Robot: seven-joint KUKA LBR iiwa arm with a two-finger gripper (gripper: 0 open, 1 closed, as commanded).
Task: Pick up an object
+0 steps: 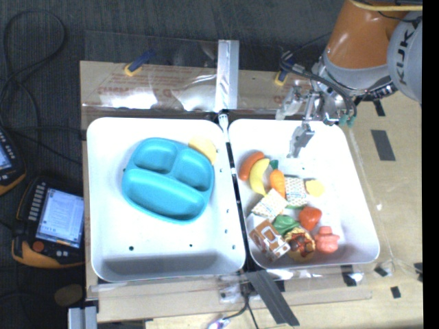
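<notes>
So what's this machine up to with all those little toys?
A grey and orange robot arm reaches in from the right, meant to pick up one object. Its gripper hangs over the upper part of the right bin, above a pile of small toy foods such as a banana and a carrot. Nothing is between its fingers yet. The left bin holds a blue divided tray with a yellow piece at its edge.
</notes>
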